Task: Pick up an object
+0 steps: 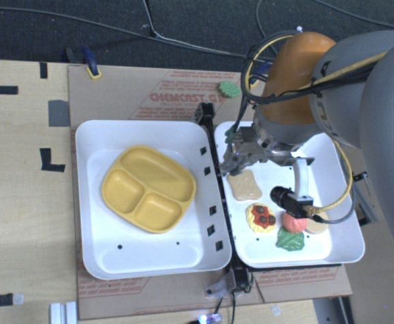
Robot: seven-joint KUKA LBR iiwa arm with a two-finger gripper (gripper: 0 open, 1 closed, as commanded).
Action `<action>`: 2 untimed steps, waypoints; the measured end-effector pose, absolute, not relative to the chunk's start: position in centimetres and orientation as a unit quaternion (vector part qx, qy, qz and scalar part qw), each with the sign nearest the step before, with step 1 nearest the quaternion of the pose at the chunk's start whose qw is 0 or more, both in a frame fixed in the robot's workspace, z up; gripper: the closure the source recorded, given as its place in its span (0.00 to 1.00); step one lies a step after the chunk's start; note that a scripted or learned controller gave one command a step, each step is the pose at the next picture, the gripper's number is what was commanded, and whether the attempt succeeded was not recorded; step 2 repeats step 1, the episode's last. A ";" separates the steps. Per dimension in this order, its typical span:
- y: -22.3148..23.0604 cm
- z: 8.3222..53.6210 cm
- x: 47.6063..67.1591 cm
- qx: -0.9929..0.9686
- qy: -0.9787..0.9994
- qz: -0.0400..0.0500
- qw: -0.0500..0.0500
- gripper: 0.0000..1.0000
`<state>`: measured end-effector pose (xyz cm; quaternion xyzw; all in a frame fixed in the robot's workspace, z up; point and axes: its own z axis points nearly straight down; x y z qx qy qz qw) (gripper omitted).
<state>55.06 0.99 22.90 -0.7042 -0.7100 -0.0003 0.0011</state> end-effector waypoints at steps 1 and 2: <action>5.4 22.5 55.4 -0.705 -0.709 0.001 0.001 1.00; 5.4 22.5 55.4 -0.705 -0.709 0.001 0.001 1.00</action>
